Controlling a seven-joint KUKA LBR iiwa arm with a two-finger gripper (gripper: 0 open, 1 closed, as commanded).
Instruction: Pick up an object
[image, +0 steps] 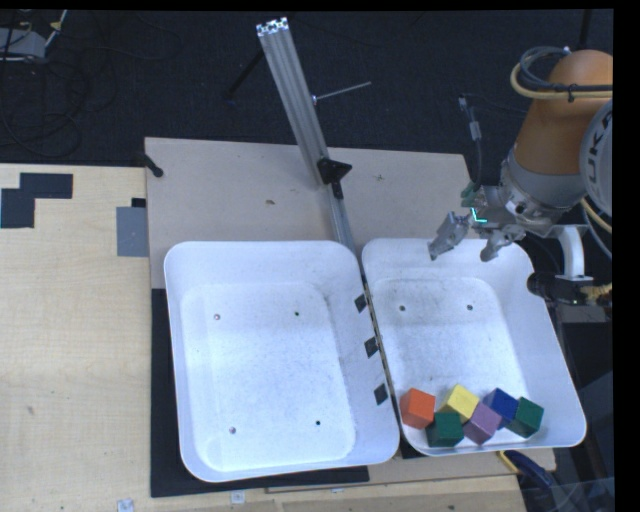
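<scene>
Several small blocks lie clustered at the near edge of the right bin (455, 310): an orange block (418, 407), a yellow block (463, 401), a purple block (484, 421), a blue block (502, 405) and two dark green blocks (446, 429) (526, 416). My gripper (470, 244) hangs over the far rim of the right bin, well away from the blocks. Its two fingers are spread apart with nothing between them.
The left bin (265, 355) sits beside the right one, with black clips (372, 345) along the shared edge. A slanted metal rail (305, 120) rises behind the bins. The grey and orange arm (560, 110) fills the upper right.
</scene>
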